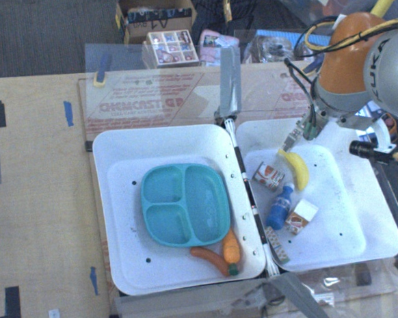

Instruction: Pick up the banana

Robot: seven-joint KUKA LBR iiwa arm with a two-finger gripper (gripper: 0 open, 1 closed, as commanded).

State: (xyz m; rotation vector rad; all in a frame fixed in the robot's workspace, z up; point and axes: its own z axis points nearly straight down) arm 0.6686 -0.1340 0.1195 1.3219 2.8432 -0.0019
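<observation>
The banana (297, 168) lies in the right bin (370, 244), toward its far left part, its length running roughly near to far. Just left of it sits a small brown-and-white packet (269, 175); nearer, a blue bottle (280, 208) and a small carton (301, 215) lie close by. The tool (300, 134) hangs at the far end of the banana, just beyond its tip. From this slanted view I cannot tell whether the tool is spread or pressed together, and nothing is seen pinched in it.

My reading is that the step in hand is the approach: the banana rests on the bin floor, not yet lifted. The next move probably calls for bringing the tool nearer along the fruit to sit over its middle (not the tapering tip), turned to straddle the narrow width, then lowering and lifting straight up, clear of the packet.

In the left bin (125, 263) a teal divided plate (185, 205) sits with a carrot (231, 248) and a sausage (208, 258) at its near edge.
</observation>
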